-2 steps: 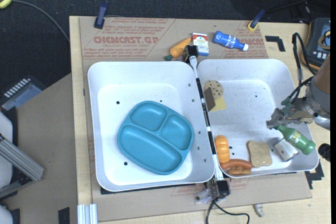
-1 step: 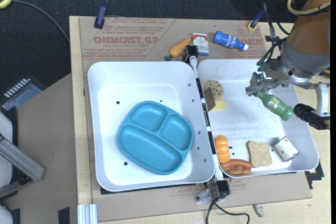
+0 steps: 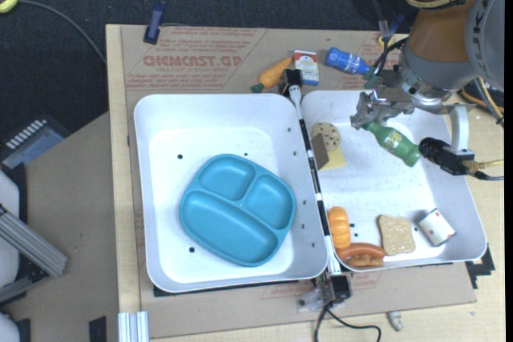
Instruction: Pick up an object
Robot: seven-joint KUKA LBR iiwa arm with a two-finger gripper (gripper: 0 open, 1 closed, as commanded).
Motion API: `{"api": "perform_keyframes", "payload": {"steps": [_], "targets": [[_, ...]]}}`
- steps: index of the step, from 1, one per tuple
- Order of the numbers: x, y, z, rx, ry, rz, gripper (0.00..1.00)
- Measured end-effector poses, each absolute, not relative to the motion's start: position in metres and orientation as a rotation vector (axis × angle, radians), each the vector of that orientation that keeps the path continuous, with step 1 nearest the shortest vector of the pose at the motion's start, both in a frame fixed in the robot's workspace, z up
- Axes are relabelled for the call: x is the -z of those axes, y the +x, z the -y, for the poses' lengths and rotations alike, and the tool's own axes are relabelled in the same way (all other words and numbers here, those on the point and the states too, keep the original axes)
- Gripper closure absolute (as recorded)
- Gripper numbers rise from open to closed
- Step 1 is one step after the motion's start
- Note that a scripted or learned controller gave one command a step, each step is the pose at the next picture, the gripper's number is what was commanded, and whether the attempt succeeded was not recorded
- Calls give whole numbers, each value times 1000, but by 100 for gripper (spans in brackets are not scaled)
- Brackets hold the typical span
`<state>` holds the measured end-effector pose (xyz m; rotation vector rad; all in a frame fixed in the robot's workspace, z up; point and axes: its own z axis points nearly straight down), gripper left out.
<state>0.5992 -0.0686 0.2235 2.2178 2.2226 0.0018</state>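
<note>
- While the arm (image 3: 449,20) hangs over the right bin (image 3: 465,204), nothing seems lifted yet, so I judge the task as near its start.
- Left bin (image 3: 152,132) carries a blue tray (image 3: 236,208).
- Gripper (image 3: 370,114) sits at the neck of the green bottle (image 3: 397,142); if it is closed on it or loose, I cannot tell.
- Bottle lies in the right bin's far part.
- Bread (image 3: 395,234), a cheese piece (image 3: 328,145) and an orange thing (image 3: 339,226) also lie there, untouched.

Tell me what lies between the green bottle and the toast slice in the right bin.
Nothing: in the camera view, only bare white bin floor lies between the green bottle and the toast slice.
</note>
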Motion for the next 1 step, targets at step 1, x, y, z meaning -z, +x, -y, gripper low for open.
{"api": "perform_keyframes", "payload": {"steps": [1], "targets": [[-207,568,23,2,2221,-2225,100]]}}
